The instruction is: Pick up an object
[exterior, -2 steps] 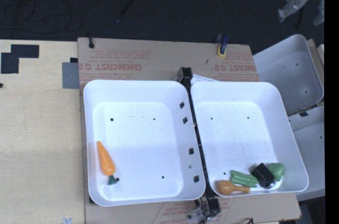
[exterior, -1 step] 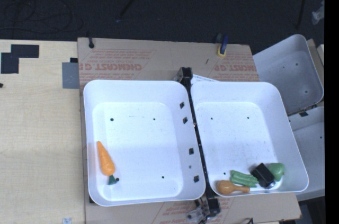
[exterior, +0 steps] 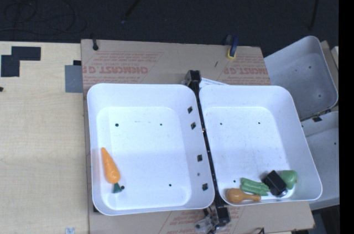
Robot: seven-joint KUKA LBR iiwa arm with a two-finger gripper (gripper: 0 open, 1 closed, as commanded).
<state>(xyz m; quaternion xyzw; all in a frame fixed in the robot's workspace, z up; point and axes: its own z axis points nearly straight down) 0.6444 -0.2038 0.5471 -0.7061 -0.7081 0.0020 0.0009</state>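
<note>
We read mirrored red lettering on the brown cardboard sheet point(exterior: 166, 64) under the bins; it looks like a reversed brand stamp, but we cannot spell it out for certain. On the counter point(exterior: 38, 133), the left white plastic bin point(exterior: 94, 133) holds an orange toy carrot with a dark green top point(exterior: 110, 167) at its near left side. The right white plastic bin point(exterior: 301, 133) holds four things clustered in its near right corner: a tan pear-shaped toy point(exterior: 241, 196), a green ridged pod-like toy point(exterior: 254, 186), a small black block point(exterior: 274, 182) and a rounded green toy point(exterior: 289, 177). The black block lies across the green pieces. We cannot tell the pincer's state.
</note>
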